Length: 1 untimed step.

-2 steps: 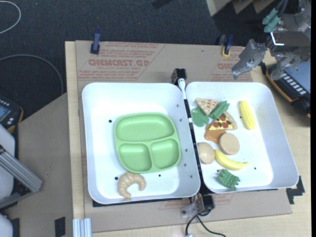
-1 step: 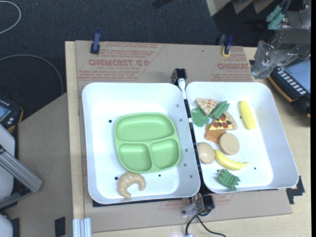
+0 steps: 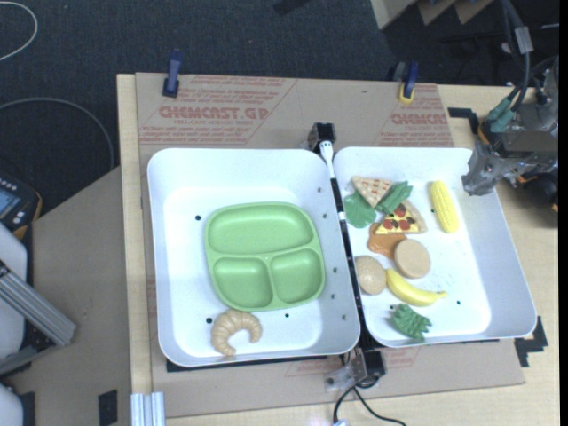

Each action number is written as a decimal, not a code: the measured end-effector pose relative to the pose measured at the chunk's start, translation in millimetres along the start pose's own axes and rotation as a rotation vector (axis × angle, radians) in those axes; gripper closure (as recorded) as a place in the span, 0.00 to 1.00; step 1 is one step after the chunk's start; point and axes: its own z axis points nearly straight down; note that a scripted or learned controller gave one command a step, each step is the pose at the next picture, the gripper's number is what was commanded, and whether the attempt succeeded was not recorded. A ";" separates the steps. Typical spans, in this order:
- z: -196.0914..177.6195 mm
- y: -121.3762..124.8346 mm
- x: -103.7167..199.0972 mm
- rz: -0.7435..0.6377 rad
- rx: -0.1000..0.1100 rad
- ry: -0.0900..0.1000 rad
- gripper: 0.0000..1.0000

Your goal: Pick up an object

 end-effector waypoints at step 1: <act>91.0 14.6 -66.1 -0.001 -0.002 0.000 1.00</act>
